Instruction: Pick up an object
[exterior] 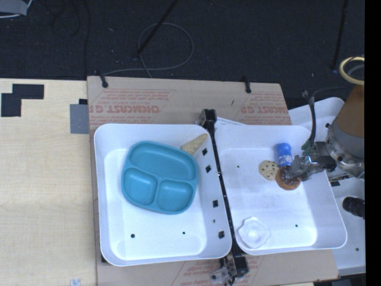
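Note:
My gripper (292, 173) hangs low over the right bin (262, 219), reaching in from the right. Right under it lies a brown round cookie-like piece (289, 183), and a blue can-like object (283, 154) sits just up-left of it. A tan speckled cookie (268, 170) lies to the left of the gripper. A white cup-like piece (253, 232) rests near the bin's front edge. Nothing shows plainly between the gripper's tips.
The left bin (113, 237) holds a blue divided plate (159, 177) and a tan wedge (194, 143) against its far right corner. A black divider (217, 183) runs between the bins. Cardboard (178, 100) lies under both.

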Tool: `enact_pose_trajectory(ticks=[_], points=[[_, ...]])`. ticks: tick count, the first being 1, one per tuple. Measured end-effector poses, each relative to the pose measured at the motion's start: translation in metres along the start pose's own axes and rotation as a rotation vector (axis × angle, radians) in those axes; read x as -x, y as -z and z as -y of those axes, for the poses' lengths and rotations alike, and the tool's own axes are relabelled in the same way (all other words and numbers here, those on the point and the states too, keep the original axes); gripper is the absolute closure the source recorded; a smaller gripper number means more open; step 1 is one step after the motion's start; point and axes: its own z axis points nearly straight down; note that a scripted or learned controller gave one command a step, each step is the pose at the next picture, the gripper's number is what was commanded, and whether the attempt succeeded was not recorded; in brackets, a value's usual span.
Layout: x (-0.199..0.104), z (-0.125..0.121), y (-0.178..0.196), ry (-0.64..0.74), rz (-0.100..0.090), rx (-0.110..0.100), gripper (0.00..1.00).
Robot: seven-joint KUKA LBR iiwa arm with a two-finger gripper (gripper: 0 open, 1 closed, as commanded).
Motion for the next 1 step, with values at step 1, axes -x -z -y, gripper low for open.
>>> enact_pose_trajectory(ticks=[1], points=[[-0.0430, -0.0021, -0.0005, 0.000, 0.000, 0.000, 1.00]])
